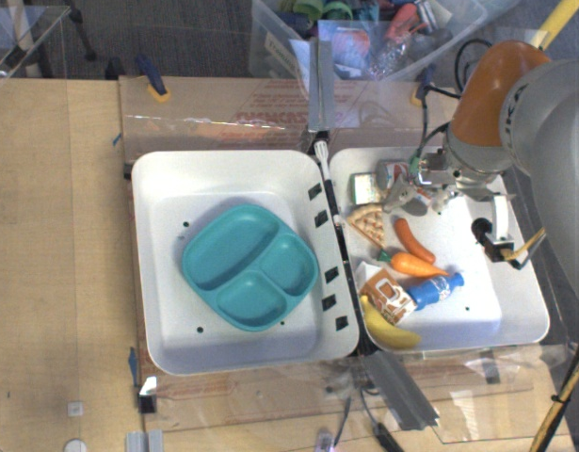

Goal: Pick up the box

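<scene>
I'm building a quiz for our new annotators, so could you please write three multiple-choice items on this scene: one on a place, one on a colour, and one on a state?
1. Where does the plate lie?
A. In the left bin
B. In the right bin
C. On the bare bench

2. What colour is the plate?
A. Red
B. Teal
C. Yellow

3. How does the banana stand in relation to the hand?
A. Clamped in it
B. Lying apart from it
C. Hanging under it

Answers: 1 A, the plate sits inside the left bin. 2 B, it is plainly teal. 3 B, the banana lies at the near edge of the right bin, the hand at the far end.
</scene>
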